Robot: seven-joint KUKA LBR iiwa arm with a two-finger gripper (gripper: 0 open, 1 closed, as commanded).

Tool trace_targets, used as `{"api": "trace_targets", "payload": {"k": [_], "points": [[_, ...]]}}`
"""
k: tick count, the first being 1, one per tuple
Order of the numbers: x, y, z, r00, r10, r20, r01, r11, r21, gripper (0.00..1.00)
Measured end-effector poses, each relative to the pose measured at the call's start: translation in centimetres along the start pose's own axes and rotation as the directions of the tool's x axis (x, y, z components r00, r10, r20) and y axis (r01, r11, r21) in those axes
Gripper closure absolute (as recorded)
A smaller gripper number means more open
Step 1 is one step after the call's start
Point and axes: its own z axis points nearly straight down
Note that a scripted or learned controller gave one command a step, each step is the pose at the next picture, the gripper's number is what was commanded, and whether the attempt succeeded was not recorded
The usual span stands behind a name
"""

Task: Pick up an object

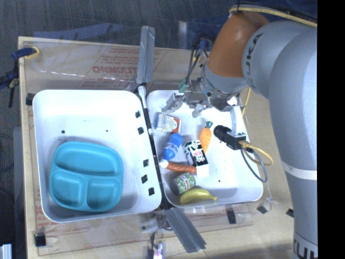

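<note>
Orange and tapered, a toy carrot lies near the middle of the right bin, which is where all the candidates for picking sit: at its nine o'clock a blue bottle, just below it a black-and-white carton, and toward seven o'clock a second, redder carrot, a green patterned ball and a banana against the near wall. A small packet rests at the carrot's ten o'clock. The things crowd together, several touching, so a clean grab will likely need a piece with free flanks. At twelve o'clock from the carrot the gripper hangs over the bin's far end, fingers spread wide with nothing between them, a stance that suits a descent yet to come. At nine o'clock, beyond the dividing wall, the left bin holds a turquoise compartment tray, well apart.
</note>
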Motion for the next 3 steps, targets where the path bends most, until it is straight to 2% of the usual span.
{"api": "trace_targets", "payload": {"k": [1,2,3], "points": [[-1.7,-2.7,12.0,0.999,0.052,0.001,-0.052,0.999,-0.001,0.0],[-1.7,-2.7,11.0,0.999,0.048,0.001,-0.048,0.999,-0.001,1.0],[3.1,0.5,1.9,0.971,0.239,0.0,-0.239,0.971,-0.002,1.0]]}}
